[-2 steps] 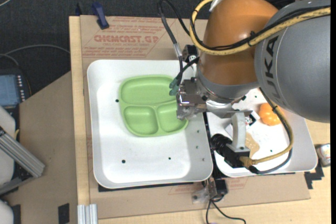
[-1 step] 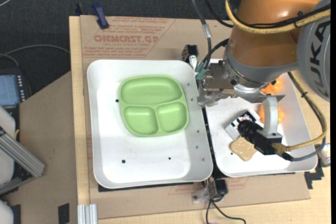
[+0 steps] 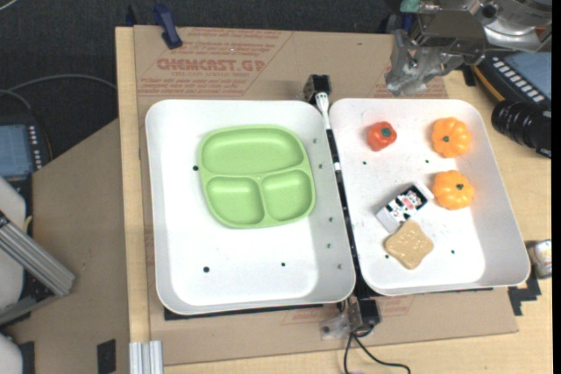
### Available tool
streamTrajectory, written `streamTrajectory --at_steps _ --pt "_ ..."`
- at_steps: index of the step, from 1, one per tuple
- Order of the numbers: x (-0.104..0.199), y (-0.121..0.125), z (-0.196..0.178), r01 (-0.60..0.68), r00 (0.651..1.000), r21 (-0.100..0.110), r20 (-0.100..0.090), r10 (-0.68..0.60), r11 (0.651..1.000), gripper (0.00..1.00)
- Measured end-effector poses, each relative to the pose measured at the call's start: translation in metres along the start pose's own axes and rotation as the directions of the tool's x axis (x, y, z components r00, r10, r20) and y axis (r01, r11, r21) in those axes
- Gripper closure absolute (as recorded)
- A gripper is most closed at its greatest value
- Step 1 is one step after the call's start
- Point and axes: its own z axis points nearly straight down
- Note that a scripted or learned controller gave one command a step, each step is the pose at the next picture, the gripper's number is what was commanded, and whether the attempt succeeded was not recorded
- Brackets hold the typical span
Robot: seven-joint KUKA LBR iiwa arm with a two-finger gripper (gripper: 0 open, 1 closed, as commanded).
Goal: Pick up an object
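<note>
The gripper (image 3: 410, 76) hangs at upper right, above the right bin's (image 3: 500, 271) far rim; whether it is open, I cannot tell. The tomato (image 3: 381, 135) below looks light, smooth; grip its round sides.

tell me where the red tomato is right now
The red tomato lies in the right bin, near its upper left corner, left of the upper orange pumpkin and above the small card box.
</note>
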Motion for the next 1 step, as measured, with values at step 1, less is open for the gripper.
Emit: streamTrajectory --at_steps 1 --pt "0.0303 -0.0035 0.0966 0.001 1.0 0.031 0.007 -0.002 1.0 1.0"
